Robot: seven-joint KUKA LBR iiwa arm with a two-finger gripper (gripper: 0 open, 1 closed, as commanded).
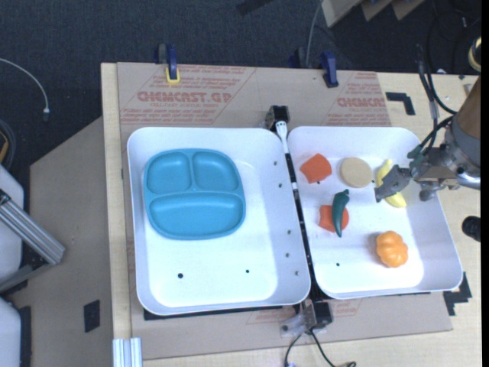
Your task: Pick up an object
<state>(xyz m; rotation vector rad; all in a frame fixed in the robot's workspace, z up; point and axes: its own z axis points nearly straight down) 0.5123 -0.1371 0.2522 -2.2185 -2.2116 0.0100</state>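
Note:
The right bin holds several toy foods. A yellow banana-like piece lies near its right side, with a beige round piece and an orange-red chunk to its left. A green chili rests across a red tomato in the middle. An orange pepper sits toward the front. My gripper hangs low over the yellow piece and covers its middle. It looks open, one dark finger at the piece's left and the other further right. Nothing is lifted.
A blue divided plate lies in the left bin. A raised rim with a black clip separates the two bins. Cables hang at the back right near the arm.

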